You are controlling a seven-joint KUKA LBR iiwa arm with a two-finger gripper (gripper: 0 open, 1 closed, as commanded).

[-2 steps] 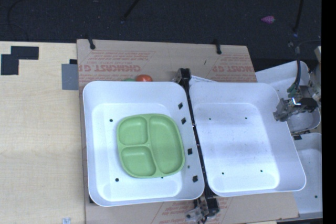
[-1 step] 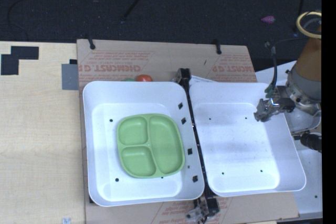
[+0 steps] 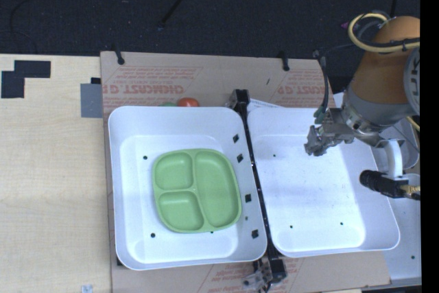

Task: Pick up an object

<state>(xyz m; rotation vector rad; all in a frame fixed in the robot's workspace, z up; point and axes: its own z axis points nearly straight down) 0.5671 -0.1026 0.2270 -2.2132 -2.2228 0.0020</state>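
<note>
A light green divided plate (image 3: pixel 197 190) with three compartments lies flat in the left white bin (image 3: pixel 130 147), near its middle. My gripper (image 3: pixel 317 144) hangs over the right white bin (image 3: pixel 322 230), toward its upper right part, well apart from the plate. Nothing shows between its fingertips. The arm with its orange band (image 3: pixel 384 62) comes in from the right.
A small red-orange round thing (image 3: pixel 188 103) sits on the cardboard just behind the left bin's back rim. A black divider with clips (image 3: pixel 248 175) runs between the two bins. Cardboard sheet (image 3: pixel 206 79) lies under both bins; wooden bench top (image 3: pixel 48 168) to the left.
</note>
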